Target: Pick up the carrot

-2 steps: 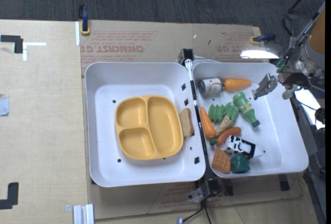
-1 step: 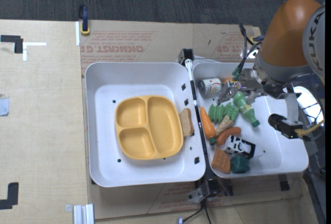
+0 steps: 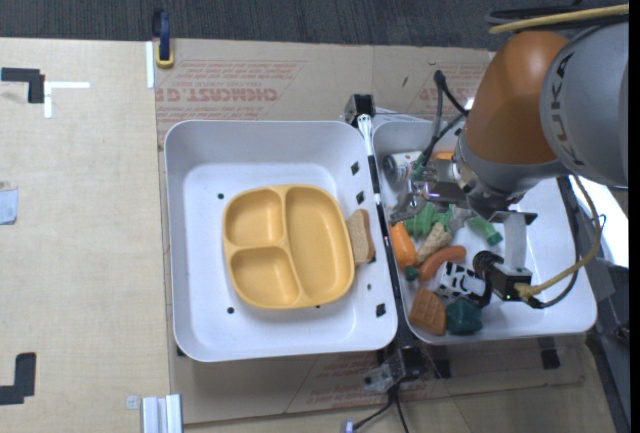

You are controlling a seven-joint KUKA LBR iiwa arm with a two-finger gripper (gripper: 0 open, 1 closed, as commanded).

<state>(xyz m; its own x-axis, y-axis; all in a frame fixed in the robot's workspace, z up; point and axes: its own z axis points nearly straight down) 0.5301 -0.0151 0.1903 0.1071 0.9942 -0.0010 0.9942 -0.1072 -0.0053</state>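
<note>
Two shallow white bins sit side by side on a cardboard-covered bench. The left bin (image 3: 190, 251) holds a yellow three-compartment plastic plate (image 3: 288, 246), with a tan slice of toy bread (image 3: 361, 237) touching the plate's right rim — open white floor rings it. The right bin (image 3: 560, 306) is crowded: the short orange plastic carrot (image 3: 402, 245) lies against its left wall, hemmed by green, red and brown toy foods. The grey-and-orange arm's gripper (image 3: 432, 189) hangs above the bin's far left corner; the view cannot tell its grip.
</note>
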